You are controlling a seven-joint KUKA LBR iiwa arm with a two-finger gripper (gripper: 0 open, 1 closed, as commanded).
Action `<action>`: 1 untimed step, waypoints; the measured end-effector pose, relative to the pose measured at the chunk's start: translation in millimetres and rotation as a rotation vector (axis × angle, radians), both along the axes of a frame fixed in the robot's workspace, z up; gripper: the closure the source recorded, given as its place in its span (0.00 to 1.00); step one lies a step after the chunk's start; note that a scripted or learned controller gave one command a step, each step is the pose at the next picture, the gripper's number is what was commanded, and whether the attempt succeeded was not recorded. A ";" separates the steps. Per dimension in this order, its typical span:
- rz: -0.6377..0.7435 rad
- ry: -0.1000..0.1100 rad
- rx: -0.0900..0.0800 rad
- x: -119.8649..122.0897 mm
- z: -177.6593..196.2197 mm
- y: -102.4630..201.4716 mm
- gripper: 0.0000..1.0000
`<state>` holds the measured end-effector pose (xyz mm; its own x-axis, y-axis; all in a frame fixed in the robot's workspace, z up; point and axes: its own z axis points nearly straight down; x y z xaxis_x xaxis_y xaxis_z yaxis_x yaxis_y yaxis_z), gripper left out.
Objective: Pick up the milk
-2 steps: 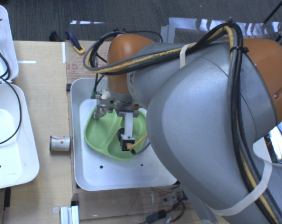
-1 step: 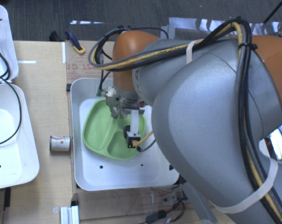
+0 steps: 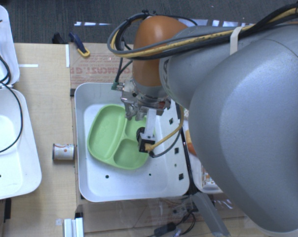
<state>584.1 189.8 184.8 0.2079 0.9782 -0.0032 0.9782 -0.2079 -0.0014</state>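
Observation:
My gripper (image 3: pixel 138 113) hangs low over the left bin (image 3: pixel 97 184), just above the right rim of a green divided plate (image 3: pixel 105 135) that lies in it. A white slender part with a black end (image 3: pixel 148 132) reaches down from the wrist onto the plate's right edge. The orange band (image 3: pixel 151 48) sits right above the wrist. Under the arm, in the right bin, a printed carton-like pack (image 3: pixel 209 180) and something orange (image 3: pixel 189 143) peek out. I cannot tell whether either is the milk. Most of the right bin is hidden by the arm.
A small metal cylinder (image 3: pixel 63 152) lies on the bench left of the bin. White moulded trays (image 3: pixel 8 152) with a black cable sit at the far left. A blue-and-yellow clamp (image 3: pixel 79 44) and cardboard (image 3: pixel 97 67) lie behind the bin.

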 end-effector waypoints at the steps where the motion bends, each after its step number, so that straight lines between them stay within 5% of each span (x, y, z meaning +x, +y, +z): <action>1: 0.002 0.004 -0.004 -0.3 7.5 -1.1 1.00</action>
